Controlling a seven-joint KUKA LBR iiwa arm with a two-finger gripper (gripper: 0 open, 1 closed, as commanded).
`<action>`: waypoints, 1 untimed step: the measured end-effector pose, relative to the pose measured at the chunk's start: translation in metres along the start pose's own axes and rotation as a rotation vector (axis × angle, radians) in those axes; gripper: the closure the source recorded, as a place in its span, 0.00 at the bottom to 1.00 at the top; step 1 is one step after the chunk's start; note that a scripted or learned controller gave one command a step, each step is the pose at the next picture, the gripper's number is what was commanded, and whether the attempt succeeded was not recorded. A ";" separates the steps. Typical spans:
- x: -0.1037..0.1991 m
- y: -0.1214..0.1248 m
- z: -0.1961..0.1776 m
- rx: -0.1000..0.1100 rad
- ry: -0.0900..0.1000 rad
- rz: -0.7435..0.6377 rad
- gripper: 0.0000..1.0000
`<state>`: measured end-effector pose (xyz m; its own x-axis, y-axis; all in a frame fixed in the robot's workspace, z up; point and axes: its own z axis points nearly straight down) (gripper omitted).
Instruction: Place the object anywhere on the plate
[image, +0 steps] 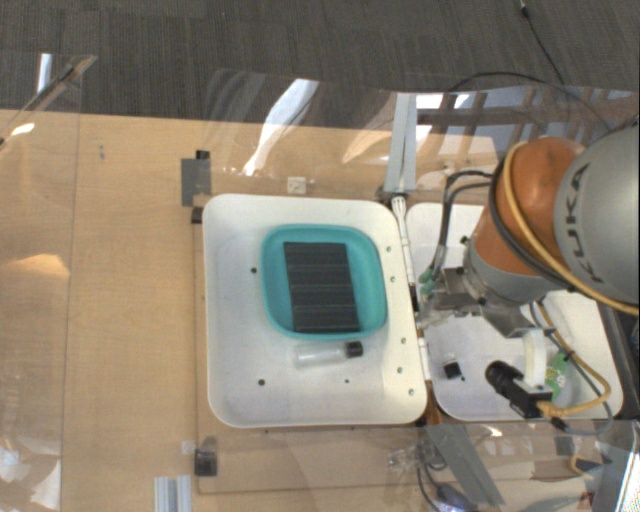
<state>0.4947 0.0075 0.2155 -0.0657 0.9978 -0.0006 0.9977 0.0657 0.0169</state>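
We see the grey arm (560, 220) over the right white bin (590, 330); its bulk hides the gripper, so we cannot tell its state. In the left bin (230, 330) sits a rounded-square teal plate (275, 280) bearing a dark ribbed rectangular pad (320, 286). A clear tube with a black cap (327, 352) lies on the bin floor, touching the plate's near rim.

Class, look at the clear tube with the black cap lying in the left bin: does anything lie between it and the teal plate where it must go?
Nothing visible does. The tube lies on the bin floor just below the teal plate, close to its lower rim. The plate carries a dark ribbed insert.
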 end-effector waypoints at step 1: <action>0.000 0.000 0.000 0.000 0.000 0.000 0.00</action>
<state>0.4947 0.0076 0.2155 -0.0658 0.9978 -0.0006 0.9977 0.0658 0.0167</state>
